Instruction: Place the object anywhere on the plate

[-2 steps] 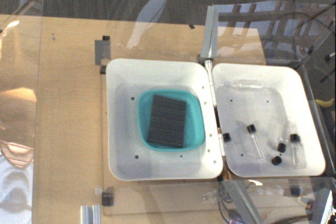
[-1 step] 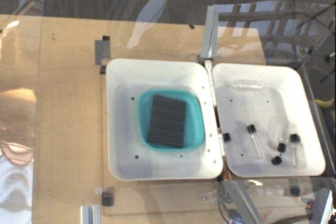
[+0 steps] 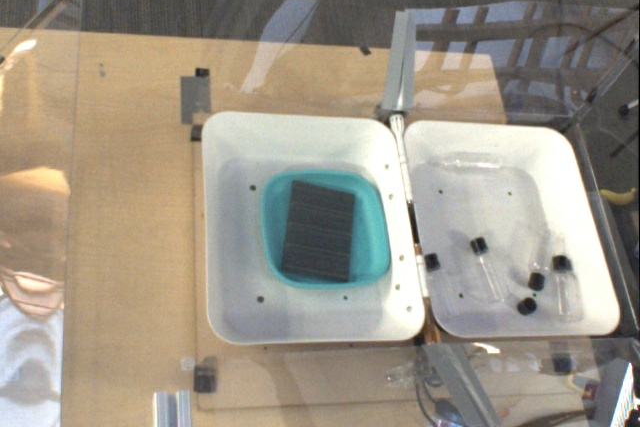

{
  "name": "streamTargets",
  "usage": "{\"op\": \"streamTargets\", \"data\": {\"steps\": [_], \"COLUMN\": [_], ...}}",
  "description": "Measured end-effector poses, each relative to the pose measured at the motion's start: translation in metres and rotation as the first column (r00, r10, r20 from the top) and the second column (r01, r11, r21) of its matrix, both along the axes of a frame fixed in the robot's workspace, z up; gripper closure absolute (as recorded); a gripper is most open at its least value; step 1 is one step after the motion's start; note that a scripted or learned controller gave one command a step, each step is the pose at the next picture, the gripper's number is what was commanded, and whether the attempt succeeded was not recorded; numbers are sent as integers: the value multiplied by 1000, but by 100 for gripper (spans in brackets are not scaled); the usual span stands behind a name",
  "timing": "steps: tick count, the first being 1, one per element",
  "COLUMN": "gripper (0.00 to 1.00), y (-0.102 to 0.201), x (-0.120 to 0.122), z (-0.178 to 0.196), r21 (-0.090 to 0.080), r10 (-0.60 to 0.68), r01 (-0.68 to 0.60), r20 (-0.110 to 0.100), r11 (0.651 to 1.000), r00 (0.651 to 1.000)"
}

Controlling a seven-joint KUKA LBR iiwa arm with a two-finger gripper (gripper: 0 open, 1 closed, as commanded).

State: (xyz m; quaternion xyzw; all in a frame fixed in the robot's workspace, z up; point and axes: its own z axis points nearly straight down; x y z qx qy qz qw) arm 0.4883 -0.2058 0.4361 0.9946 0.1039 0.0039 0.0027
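A square teal plate (image 3: 375, 250) with rounded corners sits in the middle of the left white bin (image 3: 232, 215). A dark grey ribbed rectangular block (image 3: 319, 231) lies flat on the plate, fully inside its rim and tilted slightly clockwise. Nothing touches or covers the block.
The right white bin (image 3: 565, 165) holds several clear vials with black caps (image 3: 479, 244), scattered over its lower half. A grey metal bar (image 3: 400, 65) runs up from the gap between the bins. Small dark clamps (image 3: 197, 98) stand on the wooden bench left of the bins.
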Motion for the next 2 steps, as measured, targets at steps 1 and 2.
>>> {"op": "streamTargets", "data": {"steps": [1, 2], "gripper": [0, 0], "y": [0, 0], "x": [0, 3], "z": [0, 0], "r21": [0, 0], "r10": [0, 1], "r01": [0, -1], "r20": [0, -1], "r11": [1000, 1000], "r00": [1000, 1000]}}
